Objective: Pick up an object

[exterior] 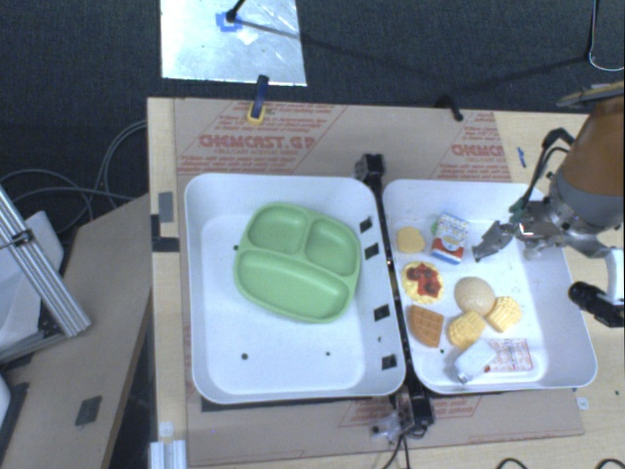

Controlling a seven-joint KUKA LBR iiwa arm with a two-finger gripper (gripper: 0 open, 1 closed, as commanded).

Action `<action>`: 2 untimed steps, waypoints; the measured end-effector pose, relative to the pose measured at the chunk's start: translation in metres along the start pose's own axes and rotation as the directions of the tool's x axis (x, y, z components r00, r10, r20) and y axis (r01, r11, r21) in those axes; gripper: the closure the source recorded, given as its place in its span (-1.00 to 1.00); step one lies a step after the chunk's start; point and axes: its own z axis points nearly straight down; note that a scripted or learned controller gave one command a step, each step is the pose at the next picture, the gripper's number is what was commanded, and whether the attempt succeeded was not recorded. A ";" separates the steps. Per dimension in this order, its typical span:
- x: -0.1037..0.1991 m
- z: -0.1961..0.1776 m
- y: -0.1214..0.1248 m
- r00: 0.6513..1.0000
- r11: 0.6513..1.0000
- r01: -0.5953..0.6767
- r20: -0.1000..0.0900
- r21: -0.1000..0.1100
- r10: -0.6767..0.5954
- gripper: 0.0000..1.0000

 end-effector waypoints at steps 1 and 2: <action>0.008 0.060 0.002 1.000 1.000 0.001 -0.001 0.000 -0.001 -1.00; 0.008 0.099 0.002 1.000 1.000 0.000 -0.001 -0.001 0.000 -1.00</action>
